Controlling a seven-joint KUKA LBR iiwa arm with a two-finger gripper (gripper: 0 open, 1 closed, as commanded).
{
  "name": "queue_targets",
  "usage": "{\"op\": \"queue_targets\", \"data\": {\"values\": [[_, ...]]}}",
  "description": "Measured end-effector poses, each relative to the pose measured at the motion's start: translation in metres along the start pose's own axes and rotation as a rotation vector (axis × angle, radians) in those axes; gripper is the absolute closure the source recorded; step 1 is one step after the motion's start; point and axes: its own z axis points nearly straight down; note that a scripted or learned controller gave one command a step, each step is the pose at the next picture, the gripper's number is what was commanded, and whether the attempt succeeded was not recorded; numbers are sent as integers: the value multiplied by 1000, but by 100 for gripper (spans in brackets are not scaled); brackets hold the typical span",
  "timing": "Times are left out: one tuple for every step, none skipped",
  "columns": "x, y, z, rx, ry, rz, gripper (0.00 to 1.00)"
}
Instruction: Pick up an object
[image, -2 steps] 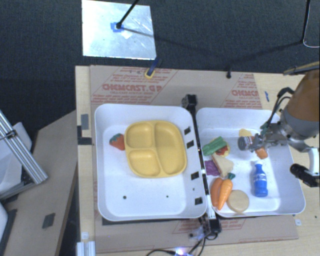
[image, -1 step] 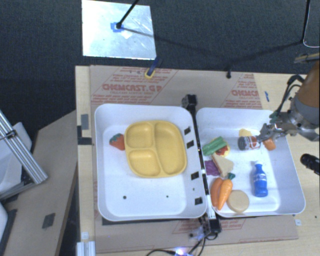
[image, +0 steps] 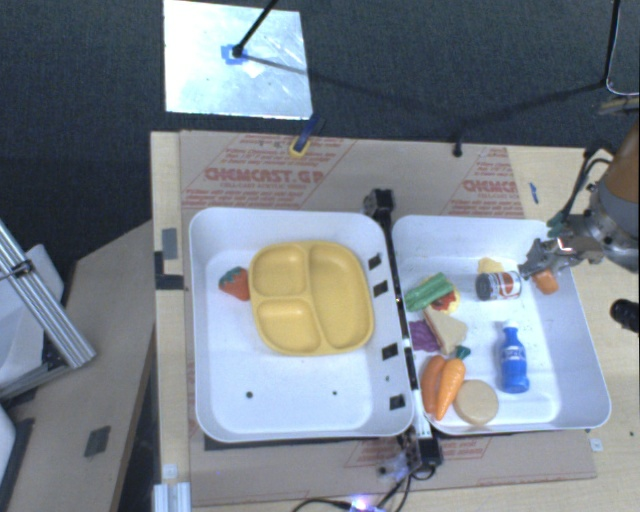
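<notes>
Bench (image: 250, 160) seen from above at a slant, bearing two shallow white bins side by side. The left bin (image: 215, 300), at centre-left of the frame, carries a yellow divided plate (image: 305, 298) with a small red toy strawberry (image: 236, 283) just beside its left edge.

The right bin (image: 575, 370) holds the loose pieces to pick from, crowded toward its left and lower parts: a green piece (image: 428, 290), a wedge of toy cheese (image: 446, 328), two orange carrots (image: 443, 384), a round tan disc (image: 477, 402) and a blue bottle (image: 513, 359).

At the frame's right edge the grey arm reaches in, and its end effector (image: 548, 258) hangs low over the bin's upper right corner. Whether it is spread or pinching is too small to tell. Just left of it lie a small can (image: 499, 286) on its side and a yellow piece (image: 489, 266); a small orange object (image: 545, 282) sits right below it, probably the likeliest target. The bin wall close by leaves little room for the approach.
</notes>
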Motion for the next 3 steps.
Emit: {"op": "queue_targets", "data": {"values": [[50, -1, 10, 4, 3, -4, 100], [105, 8, 6, 3, 4, -6, 100], [154, -4, -2, 5, 3, -4, 100]]}}
